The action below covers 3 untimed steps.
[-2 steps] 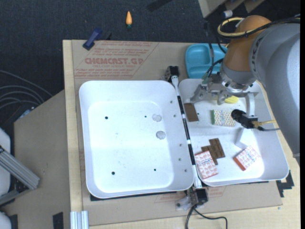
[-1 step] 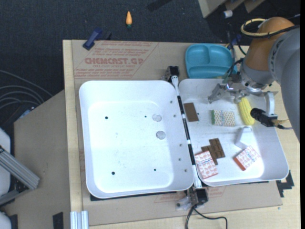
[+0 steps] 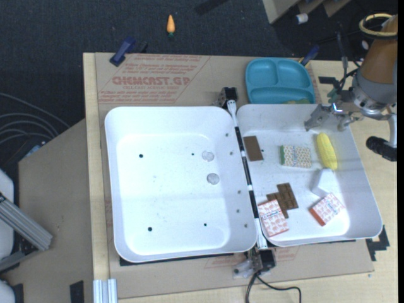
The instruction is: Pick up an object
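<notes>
On the tabletop [image 3: 158,81] we see the left bin [image 3: 126,137], holding two small round silvery discs [image 3: 210,167] near its right side. A blue clip [image 3: 122,52] and a small orange item [image 3: 170,24] lie beyond it. In the right bin [image 3: 363,188] we count two brown rectangular pieces [image 3: 252,148], two red-and-white packets [image 3: 273,218], one speckled pale block [image 3: 297,156], one yellow corn cob [image 3: 326,150] and one small white piece [image 3: 322,182]. A teal divided tray [image 3: 279,81] sits just behind this bin. The hand [image 3: 328,117] hovers over the bin's far edge, near the corn cob, nothing gripped; whether it is released or clenched we cannot tell.
</notes>
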Tool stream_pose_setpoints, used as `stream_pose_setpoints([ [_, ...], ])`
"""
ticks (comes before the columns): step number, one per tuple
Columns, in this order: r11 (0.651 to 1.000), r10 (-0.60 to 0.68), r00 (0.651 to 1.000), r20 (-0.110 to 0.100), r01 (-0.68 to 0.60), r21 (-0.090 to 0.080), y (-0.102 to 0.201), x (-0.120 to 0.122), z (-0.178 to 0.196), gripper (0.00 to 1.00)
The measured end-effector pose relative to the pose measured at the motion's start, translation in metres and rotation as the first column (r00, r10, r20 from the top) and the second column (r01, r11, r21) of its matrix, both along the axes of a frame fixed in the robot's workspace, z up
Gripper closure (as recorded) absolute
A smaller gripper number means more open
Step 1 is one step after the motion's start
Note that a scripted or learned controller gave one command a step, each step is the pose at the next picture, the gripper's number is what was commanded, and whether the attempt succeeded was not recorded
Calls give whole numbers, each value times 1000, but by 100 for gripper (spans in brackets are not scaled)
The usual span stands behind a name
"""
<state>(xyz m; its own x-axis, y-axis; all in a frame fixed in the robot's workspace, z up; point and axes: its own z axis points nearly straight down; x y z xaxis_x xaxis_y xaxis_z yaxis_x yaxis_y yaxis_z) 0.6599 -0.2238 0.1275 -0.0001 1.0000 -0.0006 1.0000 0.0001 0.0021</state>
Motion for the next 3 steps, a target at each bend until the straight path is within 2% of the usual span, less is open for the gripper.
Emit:
stream_pose_setpoints([
  [1,1000,2,1000,-5,-2,4,14,-11,-43,0],
  [2,1000,3,1000,-2,-3,1,14,-10,-32,100],
  [3,1000,3,1000,-1,-3,3,143,-37,58,100],
])
